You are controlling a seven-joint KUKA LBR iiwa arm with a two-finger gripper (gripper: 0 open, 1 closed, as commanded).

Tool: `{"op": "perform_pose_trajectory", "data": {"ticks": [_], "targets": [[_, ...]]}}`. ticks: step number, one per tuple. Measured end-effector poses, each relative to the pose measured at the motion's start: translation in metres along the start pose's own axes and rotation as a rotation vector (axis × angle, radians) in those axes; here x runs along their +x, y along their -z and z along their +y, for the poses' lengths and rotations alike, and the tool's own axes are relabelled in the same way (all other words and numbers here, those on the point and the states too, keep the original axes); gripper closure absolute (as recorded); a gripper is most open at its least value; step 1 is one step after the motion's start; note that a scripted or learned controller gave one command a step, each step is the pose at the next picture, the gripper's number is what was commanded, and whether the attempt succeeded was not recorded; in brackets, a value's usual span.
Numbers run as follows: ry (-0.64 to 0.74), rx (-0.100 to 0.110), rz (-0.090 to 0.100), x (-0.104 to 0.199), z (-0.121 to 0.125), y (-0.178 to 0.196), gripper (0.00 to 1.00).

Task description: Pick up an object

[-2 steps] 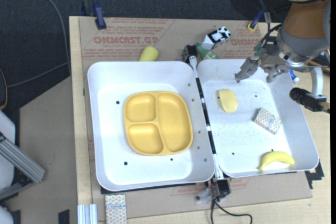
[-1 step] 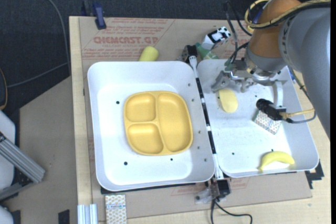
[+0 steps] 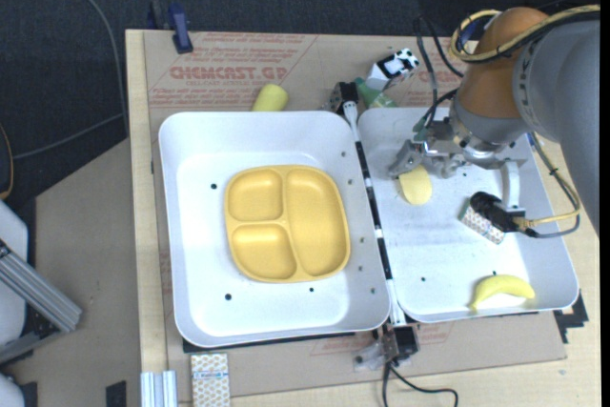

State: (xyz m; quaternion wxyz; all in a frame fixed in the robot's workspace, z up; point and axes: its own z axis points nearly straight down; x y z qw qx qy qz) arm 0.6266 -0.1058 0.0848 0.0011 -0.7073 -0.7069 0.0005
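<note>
A pale yellow rounded piece point(image 3: 416, 188) lies in the right bin point(image 3: 448, 300) near its left wall. My gripper point(image 3: 426, 159) hangs right above it, at its upper edge, and nothing shows held in it. A yellow banana point(image 3: 502, 291) rests near the front right corner of the same bin. In the left bin point(image 3: 191, 214) sits a yellow divided plate point(image 3: 286, 222).
On the bench behind the left bin lies a small yellow cylinder point(image 3: 271, 97). A black, white and green cluster point(image 3: 379, 83) stands at the back between the bins. A blue clamp point(image 3: 178, 27) grips the bench's far edge. The arm covers the right bin's back right part.
</note>
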Motion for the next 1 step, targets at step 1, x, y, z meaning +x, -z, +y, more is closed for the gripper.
{"op": "perform_pose_trajectory", "data": {"ticks": [1], "targets": [[0.0, -0.001, 0.0, 0.0004, 0.0004, 0.01, 1.0]]}}
